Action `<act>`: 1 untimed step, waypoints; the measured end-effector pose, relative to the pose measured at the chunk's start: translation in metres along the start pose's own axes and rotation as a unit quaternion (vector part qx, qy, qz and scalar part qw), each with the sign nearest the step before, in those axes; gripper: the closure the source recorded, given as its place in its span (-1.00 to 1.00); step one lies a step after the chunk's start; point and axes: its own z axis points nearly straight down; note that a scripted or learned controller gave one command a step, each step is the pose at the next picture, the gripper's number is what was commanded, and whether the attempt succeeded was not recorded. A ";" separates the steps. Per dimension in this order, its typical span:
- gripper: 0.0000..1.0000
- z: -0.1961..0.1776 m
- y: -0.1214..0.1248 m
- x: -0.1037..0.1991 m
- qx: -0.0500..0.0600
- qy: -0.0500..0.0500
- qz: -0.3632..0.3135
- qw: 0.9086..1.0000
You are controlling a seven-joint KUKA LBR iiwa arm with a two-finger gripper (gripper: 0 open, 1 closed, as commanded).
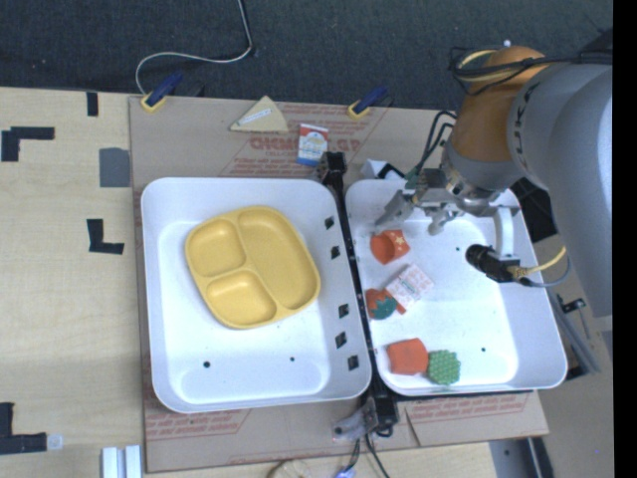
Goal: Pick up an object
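Observation:
The right bin [518,327] holds several small items. An orange-red block [389,245] lies near its back left corner, with a white patterned packet [409,285] and a small orange and teal toy [380,303] in front of it. Another orange block [406,356] and a green knobbly ball [444,367] lie by the front wall. My gripper [414,217] hangs over the back of this bin, just above and behind the first orange block. It is open, with nothing between its fingers.
The left bin [169,357] holds a yellow divided plate [251,265]. Behind the bins, a small carton [313,144] and a triangular card [261,118] sit on the cardboard. A black clip rail [343,267] separates the bins. The arm's grey body [567,127] overhangs the right bin's back right.

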 end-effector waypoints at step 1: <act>-1.00 0.052 -0.007 0.009 -0.001 0.000 0.000 1.000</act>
